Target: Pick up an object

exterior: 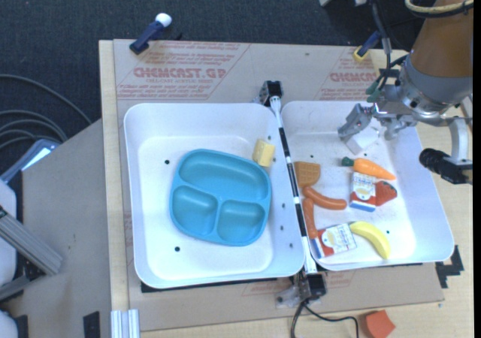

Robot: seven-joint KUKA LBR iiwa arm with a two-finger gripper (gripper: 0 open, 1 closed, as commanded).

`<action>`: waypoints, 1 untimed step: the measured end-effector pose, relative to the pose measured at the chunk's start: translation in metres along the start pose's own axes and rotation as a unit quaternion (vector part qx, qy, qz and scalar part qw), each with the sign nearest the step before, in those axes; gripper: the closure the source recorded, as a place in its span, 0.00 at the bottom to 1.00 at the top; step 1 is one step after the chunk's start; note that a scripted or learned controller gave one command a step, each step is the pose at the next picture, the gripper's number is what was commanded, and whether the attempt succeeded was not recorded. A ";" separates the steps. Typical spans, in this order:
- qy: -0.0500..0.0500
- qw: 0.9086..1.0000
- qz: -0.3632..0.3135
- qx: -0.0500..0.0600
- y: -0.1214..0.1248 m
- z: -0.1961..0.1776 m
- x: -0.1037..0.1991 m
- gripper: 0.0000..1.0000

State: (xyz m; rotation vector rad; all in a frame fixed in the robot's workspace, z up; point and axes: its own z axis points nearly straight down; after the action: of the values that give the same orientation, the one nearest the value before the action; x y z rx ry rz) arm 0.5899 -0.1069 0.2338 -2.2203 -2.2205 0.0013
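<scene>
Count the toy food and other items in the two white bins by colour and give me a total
Blue: 1, the divided plate
Yellow: 2, the cheese block and banana
Orange: 2, the carrot and sausage
Tan: 1, the brush-shaped piece
Red and white: 2, the cartons
Dark red: 1, the piece beside the upper carton
Total: 9

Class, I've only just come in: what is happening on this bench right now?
A grey robot arm with an orange band reaches in from the right, its two-finger gripper poised over the far end of the right white bin. Nothing sits between its fingers. Below it lie toy foods: an orange carrot, a red sausage, a yellow banana and small cartons. The left white bin holds a blue sectioned plastic tray and a pale yellow block.
</scene>
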 end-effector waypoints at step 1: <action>0.000 1.000 0.000 0.000 -0.021 0.110 -0.030 0.00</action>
State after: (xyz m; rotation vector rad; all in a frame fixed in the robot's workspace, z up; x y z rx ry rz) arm 0.5689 -0.1373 0.1240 -2.2203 -2.2198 0.0017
